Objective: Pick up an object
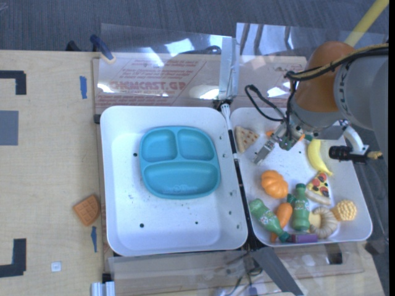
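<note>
Many toy foods lie crowded in the right bin [364,224]: a pumpkin [274,183], a banana [317,156], a pizza slice [320,188], a corn cob [345,210], a green bottle [300,207] and a carrot [282,214]. The gripper [266,149] hangs over bare floor near the waffle wedge [245,138], its fingers spread apart and holding nothing. The left bin [117,184] holds a blue divided plate [179,162]. I think the risk is a closing on air, because no item sits between the fingers; also the tight pile may make a finger push a neighbour away.
</note>
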Available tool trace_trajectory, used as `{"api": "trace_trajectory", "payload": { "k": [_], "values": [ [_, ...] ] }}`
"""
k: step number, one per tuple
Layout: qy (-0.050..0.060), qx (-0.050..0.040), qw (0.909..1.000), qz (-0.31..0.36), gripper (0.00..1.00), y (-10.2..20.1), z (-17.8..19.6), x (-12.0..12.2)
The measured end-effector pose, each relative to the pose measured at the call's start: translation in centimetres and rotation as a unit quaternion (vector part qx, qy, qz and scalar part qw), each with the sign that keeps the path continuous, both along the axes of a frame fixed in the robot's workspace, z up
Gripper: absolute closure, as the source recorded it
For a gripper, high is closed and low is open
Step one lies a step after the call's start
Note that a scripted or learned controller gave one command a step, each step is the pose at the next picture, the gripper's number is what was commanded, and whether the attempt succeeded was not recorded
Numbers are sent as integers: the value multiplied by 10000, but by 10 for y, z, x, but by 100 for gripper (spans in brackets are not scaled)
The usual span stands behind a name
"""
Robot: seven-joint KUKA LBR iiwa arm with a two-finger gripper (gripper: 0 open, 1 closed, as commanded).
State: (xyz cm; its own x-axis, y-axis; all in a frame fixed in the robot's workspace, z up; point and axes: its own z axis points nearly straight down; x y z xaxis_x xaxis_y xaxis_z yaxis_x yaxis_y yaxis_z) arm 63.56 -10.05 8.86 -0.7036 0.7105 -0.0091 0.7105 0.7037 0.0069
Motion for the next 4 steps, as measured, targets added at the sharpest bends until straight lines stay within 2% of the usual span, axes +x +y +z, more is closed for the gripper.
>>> {"api": "trace_trajectory", "payload": {
  "k": [1, 2, 3, 4],
  "values": [
    [2, -21, 9940, 1091, 0, -34, 1, -84],
    [-47, -23, 9971, 763, 0, -34, 2, -150],
    [-100, -43, 9970, 769, 100, -34, 14, -147],
    [-11, 5, 9997, -233, 100, 1, 159, -126]
  ]
}}
